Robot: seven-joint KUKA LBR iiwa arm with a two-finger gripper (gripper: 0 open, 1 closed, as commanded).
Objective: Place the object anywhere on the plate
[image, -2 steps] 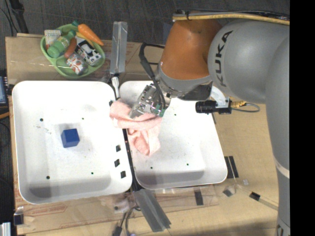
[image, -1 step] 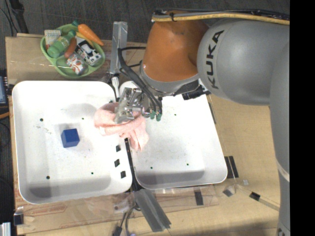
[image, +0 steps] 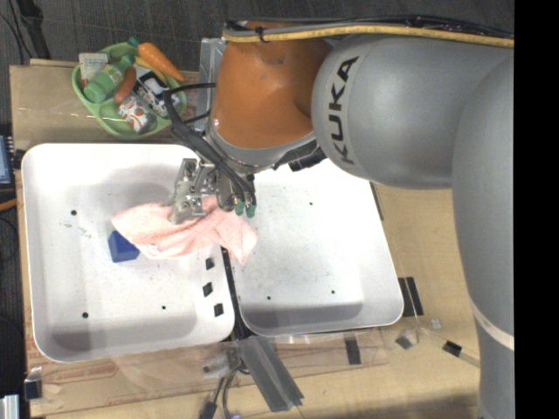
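Gripper over the pink cloth, grip state indeterminate; a firm pinch beside the blue block would likely suit lifting.

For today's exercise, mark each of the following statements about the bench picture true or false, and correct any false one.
1. A pink cloth drapes over the divide between the two white bins. True.
2. A blue block lies in the right bin. False: it lies in the left bin, touching the cloth's left end.
3. The gripper is directly above the cloth. True.
4. The green bowl of toy food sits inside the left bin. False: it sits on the bench beyond that bin's far edge.
5. The arm carries the word KUKA on its grey casing. True.
6. A plate lies in the right bin. False: no plate can be seen there.
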